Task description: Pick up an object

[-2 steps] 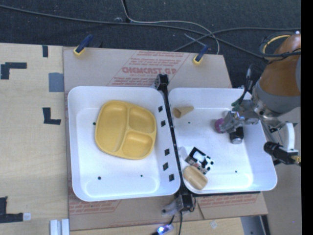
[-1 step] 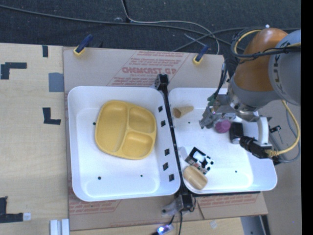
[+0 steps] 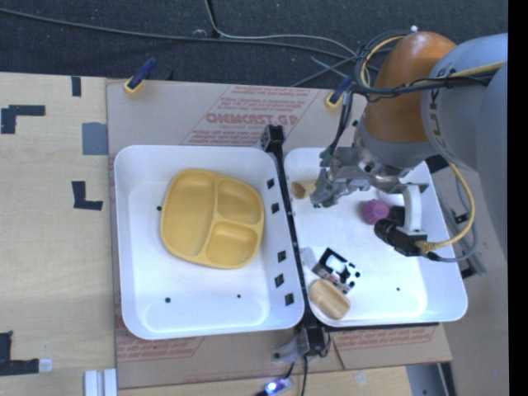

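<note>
My gripper [image 3: 323, 195] reaches down into the right bin [image 3: 412, 304] near its upper left part, hanging from the grey arm with the orange band. A small tan object [image 3: 299, 190] lies just left of the fingertips, against the bin's left wall. A purple object [image 3: 374, 212] sits to the right of the gripper, partly behind the wrist hardware. Nearer the front of the right bin lie a black-and-white piece [image 3: 337, 267] and a tan bread-like object [image 3: 329, 300]. In the left bin [image 3: 148, 304] rests a yellow divided plate [image 3: 212, 218].
A black divider [image 3: 285, 246] runs between the two bins. Cables loop from the arm over the right bin's right side [image 3: 450, 238]. Both bins rest on a cardboard sheet [image 3: 206, 114] held by yellow and blue clamps [image 3: 140, 77] at the back.
</note>
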Motion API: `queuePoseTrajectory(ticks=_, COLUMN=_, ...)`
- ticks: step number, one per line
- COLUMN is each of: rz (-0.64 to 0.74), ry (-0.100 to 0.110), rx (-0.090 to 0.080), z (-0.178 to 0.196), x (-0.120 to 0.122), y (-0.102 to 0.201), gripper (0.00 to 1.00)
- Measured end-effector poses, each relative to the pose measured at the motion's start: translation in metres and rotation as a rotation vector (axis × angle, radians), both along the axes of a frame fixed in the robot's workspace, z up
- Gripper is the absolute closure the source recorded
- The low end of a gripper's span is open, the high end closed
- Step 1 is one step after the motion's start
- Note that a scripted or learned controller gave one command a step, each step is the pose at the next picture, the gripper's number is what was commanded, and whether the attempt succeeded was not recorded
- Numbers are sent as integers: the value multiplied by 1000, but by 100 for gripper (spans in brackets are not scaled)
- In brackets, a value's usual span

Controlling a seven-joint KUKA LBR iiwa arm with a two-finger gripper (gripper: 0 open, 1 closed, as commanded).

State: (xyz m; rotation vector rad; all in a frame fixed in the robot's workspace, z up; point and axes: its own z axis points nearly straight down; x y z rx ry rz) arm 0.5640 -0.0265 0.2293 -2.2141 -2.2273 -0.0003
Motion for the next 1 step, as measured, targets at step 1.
queuePoseTrajectory(ticks=1, rz=2, ry=0, rx=1, z=3, x=19, y=61, gripper=100)
